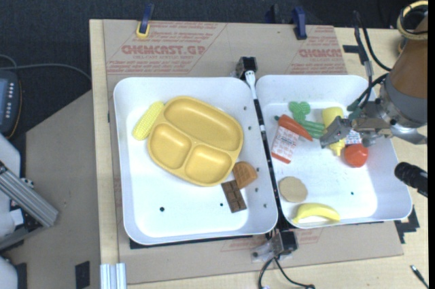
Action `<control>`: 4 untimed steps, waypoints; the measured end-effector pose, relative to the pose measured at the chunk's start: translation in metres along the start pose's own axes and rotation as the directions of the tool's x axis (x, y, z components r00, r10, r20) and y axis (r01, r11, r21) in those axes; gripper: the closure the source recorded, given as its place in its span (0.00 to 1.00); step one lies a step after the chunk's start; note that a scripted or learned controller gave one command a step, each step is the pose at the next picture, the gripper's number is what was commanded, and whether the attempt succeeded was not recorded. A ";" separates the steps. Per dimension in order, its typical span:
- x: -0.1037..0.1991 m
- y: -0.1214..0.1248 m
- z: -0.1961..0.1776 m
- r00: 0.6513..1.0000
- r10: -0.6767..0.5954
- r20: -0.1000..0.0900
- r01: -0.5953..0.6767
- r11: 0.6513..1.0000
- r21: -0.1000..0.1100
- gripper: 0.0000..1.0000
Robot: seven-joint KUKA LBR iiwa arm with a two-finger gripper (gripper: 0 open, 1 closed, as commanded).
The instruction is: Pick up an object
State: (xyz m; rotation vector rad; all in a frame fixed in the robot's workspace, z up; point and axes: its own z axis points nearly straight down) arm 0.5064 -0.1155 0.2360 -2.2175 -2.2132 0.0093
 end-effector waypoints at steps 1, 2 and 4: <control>0.000 0.002 -0.005 1.000 -0.002 0.002 0.002 1.000 -0.011 0.00; 0.011 0.001 0.048 1.000 -0.002 -0.001 0.002 1.000 -0.003 0.00; 0.005 -0.009 0.140 1.000 -0.001 0.000 0.001 1.000 -0.002 0.00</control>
